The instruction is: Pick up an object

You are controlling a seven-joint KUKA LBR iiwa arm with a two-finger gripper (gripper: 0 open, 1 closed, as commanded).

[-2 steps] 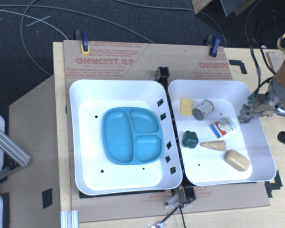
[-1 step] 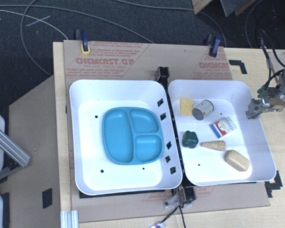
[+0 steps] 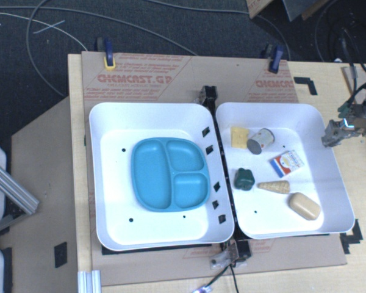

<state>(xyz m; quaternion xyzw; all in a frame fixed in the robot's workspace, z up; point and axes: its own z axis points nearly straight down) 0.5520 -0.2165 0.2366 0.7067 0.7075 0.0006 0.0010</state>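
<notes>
- Camera view looks down on 2 white bins side by side; the gripper (image 3: 341, 127) sits at the right rim of the right bin (image 3: 335, 182), outside its floor.
- Step in hand, as I judge it: the approach. Nothing is grasped and no object is lifted.
- Finger state: I cannot tell whether it is released or clenched; the gripper is small and blurred at the frame's edge.
- Right bin holds 6 things, any of which could be the task's object:
  - a yellow block (image 3: 240, 137) near the far left corner
  - a grey can (image 3: 260, 141) just beside it, lying on its side
  - a card (image 3: 286, 162), red, white and blue, near the middle
  - a green lump (image 3: 244, 179) toward the left wall
  - a cone (image 3: 274, 187) just right of the lump
  - a tan bun (image 3: 304, 206) toward the near right corner
- Left bin (image 3: 110, 224) holds 1 blue plate (image 3: 170, 173) with 3 compartments, all bare.
- Next move calls for swinging left over the right bin, choosing a well-separated target such as the bun or card, then descending squarely on it.
- Can and block lie close together, so a grasp there risks nudging both.
</notes>
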